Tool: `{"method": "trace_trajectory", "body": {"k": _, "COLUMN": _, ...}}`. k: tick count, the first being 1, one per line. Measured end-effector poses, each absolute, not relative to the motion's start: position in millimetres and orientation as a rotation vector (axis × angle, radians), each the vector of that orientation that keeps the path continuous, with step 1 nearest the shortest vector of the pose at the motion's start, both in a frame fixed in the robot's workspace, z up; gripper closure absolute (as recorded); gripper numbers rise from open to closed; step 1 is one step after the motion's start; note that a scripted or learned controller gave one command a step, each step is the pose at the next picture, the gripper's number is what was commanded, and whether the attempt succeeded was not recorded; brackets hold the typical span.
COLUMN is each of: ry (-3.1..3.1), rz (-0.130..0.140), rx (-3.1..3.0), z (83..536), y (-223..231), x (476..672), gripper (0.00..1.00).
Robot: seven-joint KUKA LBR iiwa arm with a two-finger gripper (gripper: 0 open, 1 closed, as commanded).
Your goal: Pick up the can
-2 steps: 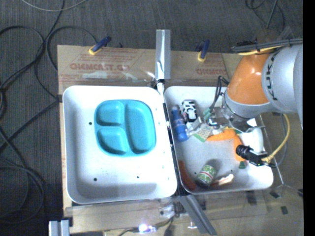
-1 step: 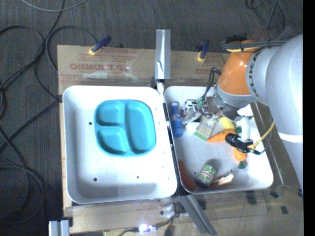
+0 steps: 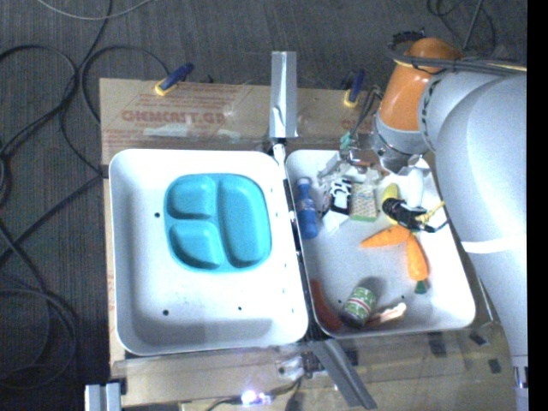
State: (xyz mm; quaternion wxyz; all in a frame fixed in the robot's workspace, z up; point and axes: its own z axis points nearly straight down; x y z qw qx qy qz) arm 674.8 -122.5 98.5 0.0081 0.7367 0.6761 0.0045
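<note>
Can (image 3: pixel 360 302): it lay on its side near the front edge of the right bin (image 3: pixel 454 311), just beside a red thing.
My gripper (image 3: pixel 358 163): it hung at the far end, well apart from the can.
Grip: I cannot tell.
Risk: the round can could roll away, I think.

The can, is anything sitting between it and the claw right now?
Yes. The claw is at the far end of the right bin, and the can lies near the front edge. Two carrots and a small green-labelled packet lie in the stretch between them.
</note>
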Motion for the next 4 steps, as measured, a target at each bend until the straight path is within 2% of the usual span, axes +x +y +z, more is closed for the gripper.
{"method": "trace_trajectory", "body": {"k": 1, "ry": 1.986, "rz": -0.003, "rx": 2.434, "z": 133.0, "y": -175.8, "x": 609.6, "gripper": 0.0}}
{"method": "trace_trajectory", "body": {"k": 2, "ry": 1.801, "rz": 0.017, "rx": 2.546, "z": 98.7, "y": -119.6, "x": 619.3, "gripper": 0.0}}
{"method": "trace_trajectory", "body": {"k": 3, "ry": 1.854, "rz": 0.014, "rx": 2.54, "z": 94.0, "y": -179.3, "x": 667.3, "gripper": 0.0}}
{"method": "trace_trajectory", "body": {"k": 4, "ry": 1.85, "rz": 0.005, "rx": 2.532, "z": 100.6, "y": -180.3, "x": 666.7, "gripper": 1.0}}
